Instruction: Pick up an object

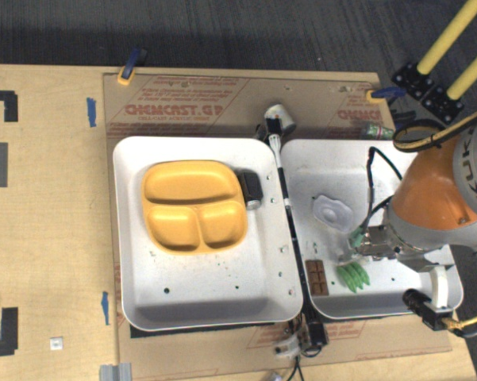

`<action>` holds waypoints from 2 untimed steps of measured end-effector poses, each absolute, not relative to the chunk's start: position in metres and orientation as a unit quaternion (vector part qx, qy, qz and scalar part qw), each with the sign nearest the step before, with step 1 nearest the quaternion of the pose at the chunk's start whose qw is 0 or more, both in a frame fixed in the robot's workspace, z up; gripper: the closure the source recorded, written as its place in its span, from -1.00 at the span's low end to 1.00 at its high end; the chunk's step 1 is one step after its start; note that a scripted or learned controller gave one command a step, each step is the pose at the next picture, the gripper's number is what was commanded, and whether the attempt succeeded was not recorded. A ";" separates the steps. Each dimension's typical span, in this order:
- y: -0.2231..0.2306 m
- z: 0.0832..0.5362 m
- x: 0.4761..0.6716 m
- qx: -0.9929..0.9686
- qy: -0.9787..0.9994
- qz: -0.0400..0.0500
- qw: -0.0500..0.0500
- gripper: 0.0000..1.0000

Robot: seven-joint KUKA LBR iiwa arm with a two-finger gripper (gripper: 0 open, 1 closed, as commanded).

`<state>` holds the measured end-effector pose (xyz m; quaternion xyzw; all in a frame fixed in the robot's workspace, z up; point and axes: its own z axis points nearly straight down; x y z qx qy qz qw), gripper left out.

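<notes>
Arm: grey with an orange band (432, 193), reaching in from the right over the right bin
Gripper (359, 248): low inside the right bin (301, 213), directly above the green object; whether the fingers are released or clenched cannot be told, since the wrist hides them
Green object (353, 276): a ridged green piece on the floor of the right bin, just below the gripper, near the bin's front edge
Brown block (316, 276): a small dark brown segmented bar, left of the green object, close to the bin's left wall
Clear piece (331, 210): a pale translucent item near the middle of the right bin
Left bin (214, 292): holds a yellow divided tray (194, 205) with a small black object (250, 189) at its right edge
Counter (48, 236): tan board carrying both bins side by side
</notes>
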<state>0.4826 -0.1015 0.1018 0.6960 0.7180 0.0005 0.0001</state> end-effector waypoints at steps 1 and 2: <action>-0.116 0.142 0.484 0.795 0.606 0.000 0.001 1.00; -0.116 0.142 0.484 0.795 0.607 0.000 0.001 -1.00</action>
